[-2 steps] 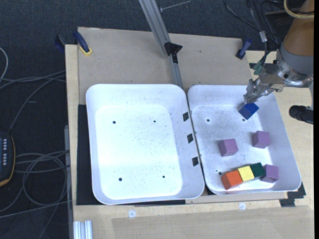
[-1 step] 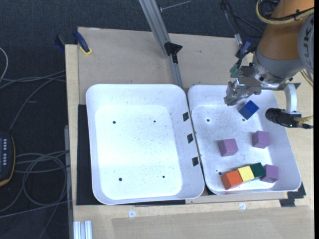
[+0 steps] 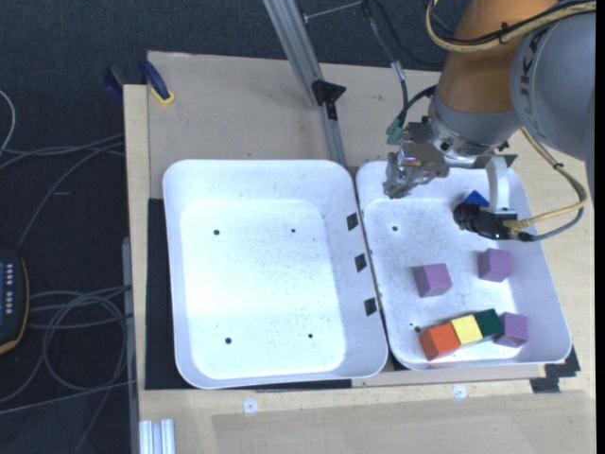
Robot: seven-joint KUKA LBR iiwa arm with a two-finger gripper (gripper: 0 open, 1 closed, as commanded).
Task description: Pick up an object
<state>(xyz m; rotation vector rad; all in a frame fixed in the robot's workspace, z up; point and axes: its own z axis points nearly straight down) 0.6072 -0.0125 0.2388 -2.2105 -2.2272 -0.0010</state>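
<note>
My gripper (image 3: 401,182) hangs over the far left corner of the right bin (image 3: 397,253), under the orange band of the arm. Nothing shows in it. Three purple cubes lie in that bin: one in the middle (image 3: 432,279), one to its right (image 3: 494,265), one at the near right corner (image 3: 515,328). A bar of orange, yellow and green blocks (image 3: 461,333) lies along the near edge. A blue piece (image 3: 473,200) sits at the far right, partly hidden by a black part of the wrist.
The left bin (image 3: 189,197) stands beside the right one, joined by black clips (image 3: 359,261). A slanted metal rail (image 3: 302,55) crosses the bench behind the bins. Cables trail from the wrist over the right bin's far side.
</note>
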